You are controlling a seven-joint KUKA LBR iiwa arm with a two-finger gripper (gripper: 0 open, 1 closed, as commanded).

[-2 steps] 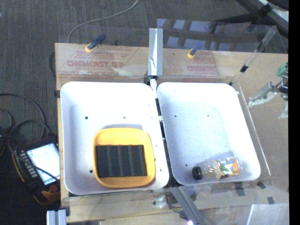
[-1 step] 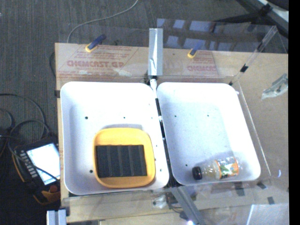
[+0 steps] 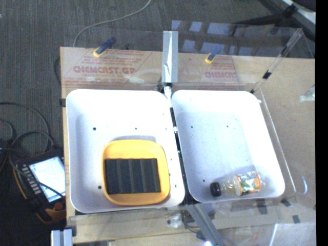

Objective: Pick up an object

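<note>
A yellow square container with a dark ribbed top [image 3: 136, 172] lies flat in the near half of the left white bin [image 3: 87, 111]. A small clear bottle with a black cap and an orange-green label [image 3: 237, 184] lies on its side near the front edge of the right white bin [image 3: 220, 117], cap pointing left.
A metal divider post [image 3: 168, 60] stands behind the seam between the two bins. Clear plastic walls rise behind and to the right of the right bin. A tablet and cables [image 3: 43, 178] lie on the floor to the left of the bench.
</note>
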